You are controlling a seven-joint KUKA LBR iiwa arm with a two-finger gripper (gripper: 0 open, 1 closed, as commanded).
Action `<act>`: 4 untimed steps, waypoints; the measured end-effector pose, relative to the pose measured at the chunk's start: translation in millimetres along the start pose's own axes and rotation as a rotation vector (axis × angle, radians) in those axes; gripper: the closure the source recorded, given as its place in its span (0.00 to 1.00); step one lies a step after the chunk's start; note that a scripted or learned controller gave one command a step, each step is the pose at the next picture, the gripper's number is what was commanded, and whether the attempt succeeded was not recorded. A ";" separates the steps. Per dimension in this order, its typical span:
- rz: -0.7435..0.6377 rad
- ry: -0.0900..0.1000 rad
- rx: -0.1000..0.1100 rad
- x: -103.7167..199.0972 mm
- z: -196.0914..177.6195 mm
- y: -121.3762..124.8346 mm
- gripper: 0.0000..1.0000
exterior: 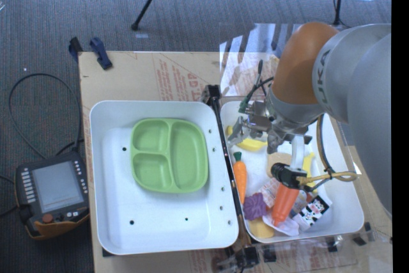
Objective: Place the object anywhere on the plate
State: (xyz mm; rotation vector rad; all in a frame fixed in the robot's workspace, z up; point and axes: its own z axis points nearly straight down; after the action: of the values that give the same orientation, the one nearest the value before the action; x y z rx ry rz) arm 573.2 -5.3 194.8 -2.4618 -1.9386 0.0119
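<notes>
A green divided plate (170, 155) with three compartments lies in the left white bin (112, 201), and nothing rests on it. My gripper (248, 128) hangs low over the upper left part of the right bin (348, 211), under the grey and orange wrist. A flat yellow toy piece (252, 145) lies right beneath it. An orange toy carrot (239, 177) with a green top lies just in front of the gripper, along the bin's left wall. Whether anything sits in the gripper is hidden by its body.
The right bin also holds a purple grape bunch (254, 206), an orange bottle (284, 199) with a dark cap, a small milk carton (312, 211), a yellow banana (308, 166) and another yellow piece (261, 228). A teach pendant (51, 192) lies on the floor at left.
</notes>
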 end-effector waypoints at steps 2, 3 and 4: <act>0.000 0.000 0.000 0.0 0.0 0.0 0.00; 0.000 0.000 0.000 0.0 0.0 0.0 0.00; 0.000 0.000 0.000 0.0 0.0 0.0 0.00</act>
State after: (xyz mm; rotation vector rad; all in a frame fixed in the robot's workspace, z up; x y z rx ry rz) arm 573.2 -5.3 194.8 -2.4618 -1.9387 0.0119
